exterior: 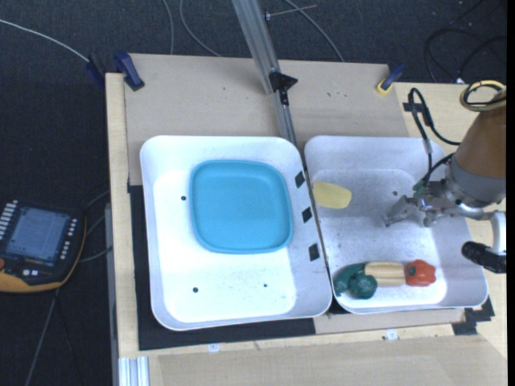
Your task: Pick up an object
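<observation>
Looking down on the worktop (209,95), we see two shallow white bins side by side on its pale board. The left bin (233,296) carries a large light-blue square plate (241,206), lying flat near the bin's middle and toward its far side. The right bin (362,159) holds the smaller things, and the grey arm (483,147) with its orange-brown band comes in over that bin's right edge. At the arm's end the gripper (400,214) hangs low over the bin's middle right, its fingers spread apart with nothing between them. A pale yellow piece (331,195), flat and rounded, lies near the right bin's left wall, well apart from the gripper. Along the near wall of the same bin three toy foods lie in a row: a dark green leafy piece (356,282) on the left, a tan bread-like stick (385,273) touching it in the middle, and a red tomato-like piece (419,273) at the right end. A handheld control pendant (36,244) rests off the worktop, on the dark floor to the left.
</observation>
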You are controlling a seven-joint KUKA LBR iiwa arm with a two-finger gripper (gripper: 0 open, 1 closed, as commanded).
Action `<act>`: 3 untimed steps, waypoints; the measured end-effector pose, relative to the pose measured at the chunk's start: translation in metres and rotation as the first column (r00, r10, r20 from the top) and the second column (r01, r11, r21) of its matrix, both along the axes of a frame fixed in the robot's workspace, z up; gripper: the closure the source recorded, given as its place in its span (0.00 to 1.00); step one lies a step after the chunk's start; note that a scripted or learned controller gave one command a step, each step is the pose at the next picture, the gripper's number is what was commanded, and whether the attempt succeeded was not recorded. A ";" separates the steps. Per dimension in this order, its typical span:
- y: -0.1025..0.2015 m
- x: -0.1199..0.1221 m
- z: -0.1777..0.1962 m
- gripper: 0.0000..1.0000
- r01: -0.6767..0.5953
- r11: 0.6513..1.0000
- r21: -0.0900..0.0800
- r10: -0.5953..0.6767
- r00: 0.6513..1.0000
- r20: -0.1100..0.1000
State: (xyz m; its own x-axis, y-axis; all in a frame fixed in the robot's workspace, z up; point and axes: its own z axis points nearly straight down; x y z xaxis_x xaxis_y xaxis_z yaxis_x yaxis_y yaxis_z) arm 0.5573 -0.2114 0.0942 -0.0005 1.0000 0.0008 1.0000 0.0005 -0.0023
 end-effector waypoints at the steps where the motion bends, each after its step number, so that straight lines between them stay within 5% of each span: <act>1: 0.000 0.001 0.012 1.00 0.000 1.000 -0.001 0.000 1.000 0.004; 3: 0.001 0.013 0.116 1.00 0.000 1.000 -0.002 0.000 1.000 0.008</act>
State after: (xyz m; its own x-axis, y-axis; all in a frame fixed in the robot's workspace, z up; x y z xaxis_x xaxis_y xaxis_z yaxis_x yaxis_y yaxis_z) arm 0.5707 -0.2106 0.2103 -0.0006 1.0000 -0.0014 1.0000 0.0006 0.0054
